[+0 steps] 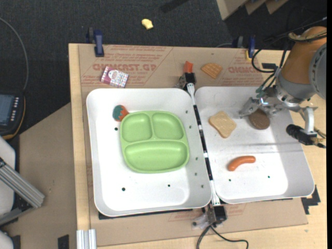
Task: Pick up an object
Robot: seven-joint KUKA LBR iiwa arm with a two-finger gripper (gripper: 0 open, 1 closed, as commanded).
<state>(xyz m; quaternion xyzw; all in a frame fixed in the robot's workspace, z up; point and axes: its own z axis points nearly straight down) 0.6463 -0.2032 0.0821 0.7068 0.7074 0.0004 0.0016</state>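
Observation:
In the right bin [290,183] lie a tan slice of toast [222,124], an orange-red sausage [241,162] and a brown round patty [260,121]. My gripper [259,107] hangs at the bin's far right, just behind and above the patty and close to it. The wrist hides the patty's far edge. I see nothing lifted off the bin floor. The left bin [104,191] holds a green divided plate [153,141] and a small red and teal object [120,112] by the plate's far left corner.
On the cardboard behind the bins lie an orange cracker [211,70] and a pink and white packet [114,77]. An orange and black clamp [188,75] sits at the bins' joint. A black arm part [302,134] overhangs the right rim.

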